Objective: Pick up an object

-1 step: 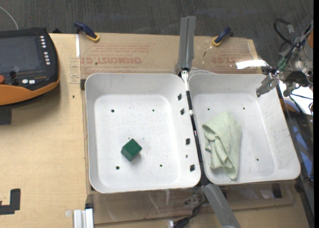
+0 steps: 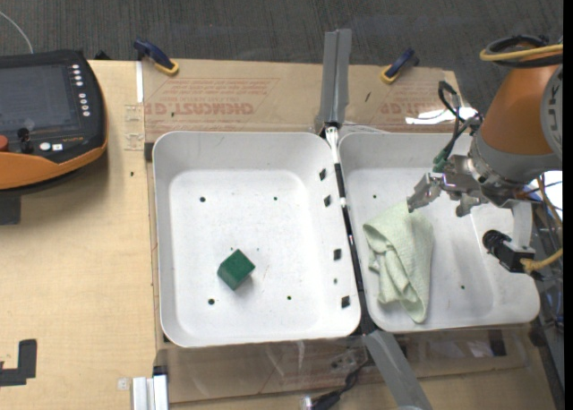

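A small green cube (image 2: 236, 269) lies in the left bin (image 2: 179, 166), toward its front. A crumpled pale green cloth (image 2: 399, 260) lies in the right bin (image 2: 501, 310), against its left wall. My gripper (image 2: 442, 201) hangs over the right bin, just above and right of the cloth's top corner. Its fingers (image 2: 420, 200) are spread open, with nothing between them. The grey arm with the orange band (image 2: 524, 113) reaches in from the right.
A grey divider bar (image 2: 336, 77) runs between the bins at the back. A control pendant (image 2: 45, 117) sits on the bench at far left. Clamps (image 2: 157, 56) hold the cardboard at the back. Cables (image 2: 515, 256) hang by the right bin's right wall.
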You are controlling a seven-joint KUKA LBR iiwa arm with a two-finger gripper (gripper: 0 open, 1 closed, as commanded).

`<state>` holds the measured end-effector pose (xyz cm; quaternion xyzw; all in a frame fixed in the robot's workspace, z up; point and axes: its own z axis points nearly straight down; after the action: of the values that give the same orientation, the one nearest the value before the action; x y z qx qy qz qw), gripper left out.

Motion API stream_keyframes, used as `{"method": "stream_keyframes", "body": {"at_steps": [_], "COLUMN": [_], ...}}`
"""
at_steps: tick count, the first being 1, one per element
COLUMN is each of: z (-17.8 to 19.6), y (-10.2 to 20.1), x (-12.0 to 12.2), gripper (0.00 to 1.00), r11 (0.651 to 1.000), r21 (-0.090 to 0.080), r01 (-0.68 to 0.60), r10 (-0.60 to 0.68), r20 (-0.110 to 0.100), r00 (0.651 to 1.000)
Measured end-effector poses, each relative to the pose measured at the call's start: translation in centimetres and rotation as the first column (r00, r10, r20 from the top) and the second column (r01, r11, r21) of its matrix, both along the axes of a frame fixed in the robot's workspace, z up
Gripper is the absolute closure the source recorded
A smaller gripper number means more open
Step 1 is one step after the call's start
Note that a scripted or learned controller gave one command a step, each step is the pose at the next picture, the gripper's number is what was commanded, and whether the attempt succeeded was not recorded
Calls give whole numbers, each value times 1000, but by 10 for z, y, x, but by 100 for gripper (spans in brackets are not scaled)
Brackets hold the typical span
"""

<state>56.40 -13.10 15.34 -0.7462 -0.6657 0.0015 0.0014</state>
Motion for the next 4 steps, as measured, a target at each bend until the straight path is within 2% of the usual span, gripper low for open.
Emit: {"method": "stream_keyframes", "body": {"at_steps": [1,3,4], "z": [-61,-61,-61], "y": [25,25,19], "x": [-39,-39,-29], "gripper": [0,0,0], "r11": [981,981,875], "r21": [0,0,0], "r01": [196,196,485], "r10": [-196,-196,-485], "r20": [4,4,4], "r00": [981,981,875]}}
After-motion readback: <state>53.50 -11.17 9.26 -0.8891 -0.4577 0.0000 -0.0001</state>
